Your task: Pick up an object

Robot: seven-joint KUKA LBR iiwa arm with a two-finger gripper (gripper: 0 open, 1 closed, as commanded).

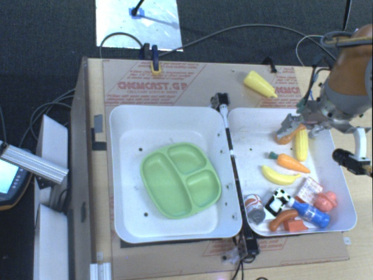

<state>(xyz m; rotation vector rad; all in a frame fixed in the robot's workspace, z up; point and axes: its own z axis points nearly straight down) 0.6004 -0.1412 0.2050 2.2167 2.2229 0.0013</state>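
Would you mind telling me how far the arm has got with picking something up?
Done: the gripper has reached the right bin, down at the sausage beside the yellow corn. In hand: nothing visibly gripped. Left: grasping and lifting; the sausage sits on the bin floor.

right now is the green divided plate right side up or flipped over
Right side up. The green divided plate lies flat in the left bin, and its three compartments show as open hollows with raised dividers between them.
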